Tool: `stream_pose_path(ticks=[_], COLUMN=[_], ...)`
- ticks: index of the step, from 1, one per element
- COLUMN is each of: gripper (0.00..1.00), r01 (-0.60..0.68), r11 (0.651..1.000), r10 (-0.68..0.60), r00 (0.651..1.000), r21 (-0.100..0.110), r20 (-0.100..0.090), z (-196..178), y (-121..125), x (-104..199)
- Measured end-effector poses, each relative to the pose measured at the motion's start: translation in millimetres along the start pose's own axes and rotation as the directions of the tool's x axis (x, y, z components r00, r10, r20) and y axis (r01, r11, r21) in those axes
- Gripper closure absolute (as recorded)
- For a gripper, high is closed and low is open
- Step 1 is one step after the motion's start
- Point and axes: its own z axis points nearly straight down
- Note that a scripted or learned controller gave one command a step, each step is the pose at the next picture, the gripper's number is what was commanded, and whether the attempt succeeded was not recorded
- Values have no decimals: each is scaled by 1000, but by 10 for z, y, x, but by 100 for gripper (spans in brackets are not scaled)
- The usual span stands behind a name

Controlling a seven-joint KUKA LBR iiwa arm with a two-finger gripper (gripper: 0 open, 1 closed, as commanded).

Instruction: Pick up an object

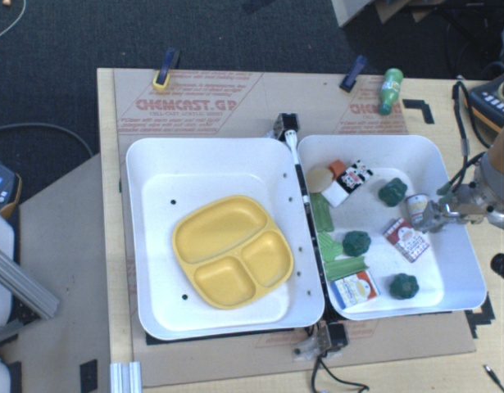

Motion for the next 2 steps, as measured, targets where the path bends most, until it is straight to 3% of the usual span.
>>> stream_pose_path(ticks=[1, 2], gripper=[100, 100], r01=[0, 6], r11=[1000, 1000], r10=[0, -6], r00=[1000, 1000], r21=[1, 7], r20=[0, -6], z=[-355, -378], y=[16, 112], x=[-5, 626])
